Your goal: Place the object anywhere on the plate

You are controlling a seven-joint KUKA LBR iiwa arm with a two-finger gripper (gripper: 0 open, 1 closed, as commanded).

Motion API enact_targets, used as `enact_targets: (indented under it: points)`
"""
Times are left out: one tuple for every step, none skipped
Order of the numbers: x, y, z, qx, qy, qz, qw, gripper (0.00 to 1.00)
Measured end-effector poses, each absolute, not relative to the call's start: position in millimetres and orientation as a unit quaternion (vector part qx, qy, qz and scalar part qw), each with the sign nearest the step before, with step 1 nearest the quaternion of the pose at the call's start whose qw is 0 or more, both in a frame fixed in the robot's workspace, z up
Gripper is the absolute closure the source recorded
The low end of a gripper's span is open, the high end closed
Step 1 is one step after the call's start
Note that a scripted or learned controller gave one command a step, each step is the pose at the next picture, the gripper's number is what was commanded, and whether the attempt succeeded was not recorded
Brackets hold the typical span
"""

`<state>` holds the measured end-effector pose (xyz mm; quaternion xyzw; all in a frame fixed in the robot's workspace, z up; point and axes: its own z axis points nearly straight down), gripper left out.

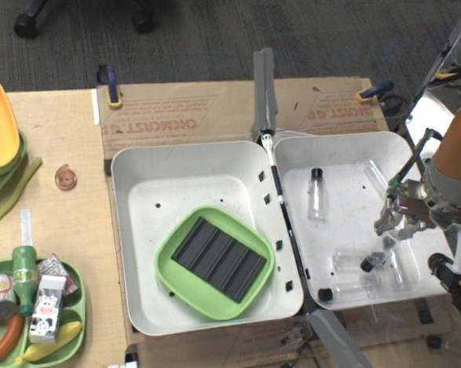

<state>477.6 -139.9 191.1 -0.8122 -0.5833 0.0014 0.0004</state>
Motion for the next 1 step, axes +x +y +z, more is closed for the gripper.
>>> enact_targets:
  points:
    - [477.6,-139.9,191.1,-0.812,-0.583,0.0014,0.000,0.00]
